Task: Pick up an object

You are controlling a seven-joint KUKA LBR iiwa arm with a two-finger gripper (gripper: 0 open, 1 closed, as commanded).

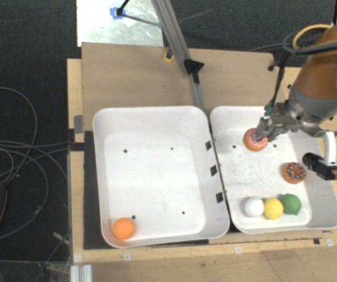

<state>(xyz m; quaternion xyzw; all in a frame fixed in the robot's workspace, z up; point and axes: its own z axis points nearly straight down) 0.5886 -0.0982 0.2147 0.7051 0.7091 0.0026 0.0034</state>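
Hiding part of the pink doughnut: the jaws, grip unclear.

Wooden bench on dark carpet; cables trail left.

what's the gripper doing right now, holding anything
Gripper: down on the pink doughnut in the right bin; a grasp cannot be told from this view.
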